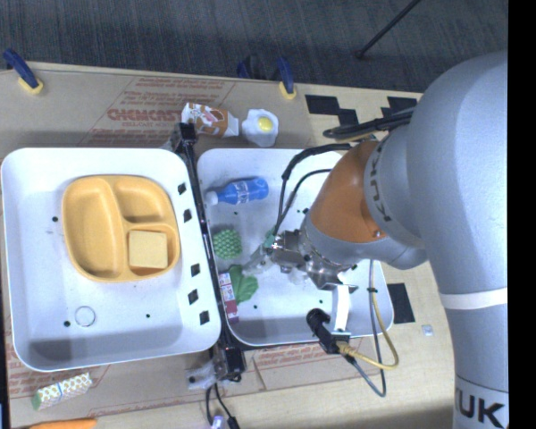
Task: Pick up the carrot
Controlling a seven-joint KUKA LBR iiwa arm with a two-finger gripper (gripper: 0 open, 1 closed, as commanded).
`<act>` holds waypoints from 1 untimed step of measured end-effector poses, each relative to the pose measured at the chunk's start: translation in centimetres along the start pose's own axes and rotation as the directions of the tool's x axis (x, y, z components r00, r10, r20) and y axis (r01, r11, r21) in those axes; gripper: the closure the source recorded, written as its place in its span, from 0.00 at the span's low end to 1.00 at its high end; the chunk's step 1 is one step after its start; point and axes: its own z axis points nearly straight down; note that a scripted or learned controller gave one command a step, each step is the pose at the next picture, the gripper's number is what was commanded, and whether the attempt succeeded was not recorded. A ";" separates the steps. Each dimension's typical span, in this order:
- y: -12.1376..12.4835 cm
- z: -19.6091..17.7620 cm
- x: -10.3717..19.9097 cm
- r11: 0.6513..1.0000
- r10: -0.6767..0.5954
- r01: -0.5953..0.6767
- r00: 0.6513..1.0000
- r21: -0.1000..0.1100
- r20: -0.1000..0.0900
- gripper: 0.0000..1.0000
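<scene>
The claw (pixel 277 250) is low in the right bin (pixel 277 331), to the right of the yellow plate (pixel 116 226) and on about the same level as the plate's lower half. The grey wrist and the orange band of the arm (pixel 357 208) cover most of it from above, so I cannot tell if it is open or closed. No object can be seen held in it. Its tip is just beside a green bumpy object (pixel 225 242) and a flatter green object (pixel 243 284); whether it touches either one is not clear.

No object in the two bins looks clearly like a carrot. The only orange thing apart from the arm is a thin orange strip (pixel 67 424), well below the yellow plate and a little to its left, outside the left bin (pixel 27 329), on the bench at the lower edge of the view. It is long and narrow, plain orange, and the edge of the view cuts it, so I cannot say for sure that it is the carrot. It is well apart from the claw.

The yellow plate has several compartments, and a pale yellow block (pixel 148 248) lies in its lower right one. To the right of the plate, a blue bottle (pixel 239 191) lies on its side in the right bin, level with the plate's upper part.
</scene>
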 end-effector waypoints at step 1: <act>13.0 -12.5 -3.5 0.994 -0.112 0.112 0.994 -0.004 0.002 0.00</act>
